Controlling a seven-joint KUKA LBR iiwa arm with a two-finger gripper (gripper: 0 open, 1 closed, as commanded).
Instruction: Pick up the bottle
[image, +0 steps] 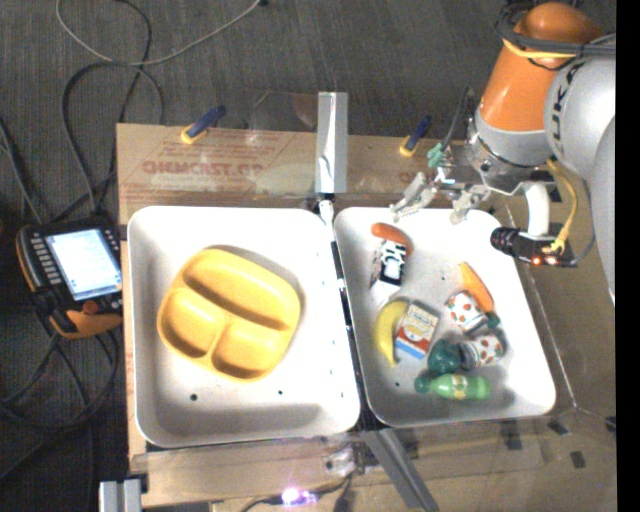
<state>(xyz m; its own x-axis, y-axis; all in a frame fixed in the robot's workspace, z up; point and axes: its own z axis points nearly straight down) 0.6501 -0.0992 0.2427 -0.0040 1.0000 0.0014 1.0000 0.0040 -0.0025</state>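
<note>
Tool (435, 198) of the grey KUKA arm (530, 90) is hovering with its two fingers spread apart and grasping nothing, over the far edge of the right bin (535, 340). Its fingertips are pointing down toward the bin's far left corner, well apart from the green bottle (455, 386), which is lying on its side near the bin's near wall.

Just beyond the bottle, a dark green round object (447, 354) and two white cups with red spots (475, 325) are crowding together. To their left, a small white carton (416, 333) is leaning against a yellow banana (386, 332). An orange carrot (477, 285) is lying toward the right side, while a red-topped item (391, 236) and a black-and-white box (391, 264) are sitting close under the tool.

Left bin (150, 390) is carrying a yellow divided tray (230, 312), which is resting upside down or tilted; which of the two cannot be told. A handheld control pendant (72, 268) is lying off the surface's left side, its screen glowing.
</note>
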